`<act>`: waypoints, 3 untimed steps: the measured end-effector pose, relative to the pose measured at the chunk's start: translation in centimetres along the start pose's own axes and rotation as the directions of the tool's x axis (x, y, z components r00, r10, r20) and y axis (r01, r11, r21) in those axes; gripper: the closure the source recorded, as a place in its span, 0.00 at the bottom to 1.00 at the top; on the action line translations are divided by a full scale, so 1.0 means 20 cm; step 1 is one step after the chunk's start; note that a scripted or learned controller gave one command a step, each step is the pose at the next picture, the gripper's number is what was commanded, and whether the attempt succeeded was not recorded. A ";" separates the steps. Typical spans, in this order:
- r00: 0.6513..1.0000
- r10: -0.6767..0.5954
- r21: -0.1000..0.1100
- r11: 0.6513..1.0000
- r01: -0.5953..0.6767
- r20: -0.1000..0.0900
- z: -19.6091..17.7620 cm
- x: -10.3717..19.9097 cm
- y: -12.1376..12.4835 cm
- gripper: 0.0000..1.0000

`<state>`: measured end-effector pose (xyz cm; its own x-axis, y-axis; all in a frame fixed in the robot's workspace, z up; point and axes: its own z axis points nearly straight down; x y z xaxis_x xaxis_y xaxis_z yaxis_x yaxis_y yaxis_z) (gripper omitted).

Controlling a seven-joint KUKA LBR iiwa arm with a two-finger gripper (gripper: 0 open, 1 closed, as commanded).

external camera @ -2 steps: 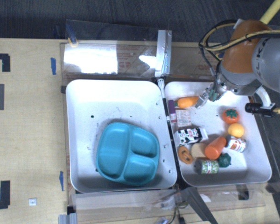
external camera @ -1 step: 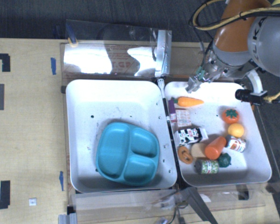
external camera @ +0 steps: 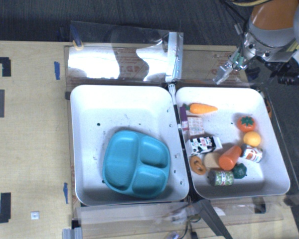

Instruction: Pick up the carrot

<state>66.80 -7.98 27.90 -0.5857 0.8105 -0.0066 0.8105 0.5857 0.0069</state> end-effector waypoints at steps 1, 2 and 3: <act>1.000 0.001 0.005 1.000 -0.001 -0.004 0.02 0.00 0.00 0.00; 1.000 0.001 0.015 1.000 -0.001 -0.014 0.50 0.20 -0.20 0.00; 0.949 0.314 0.009 0.949 -0.314 -0.003 0.60 -0.16 -0.14 0.00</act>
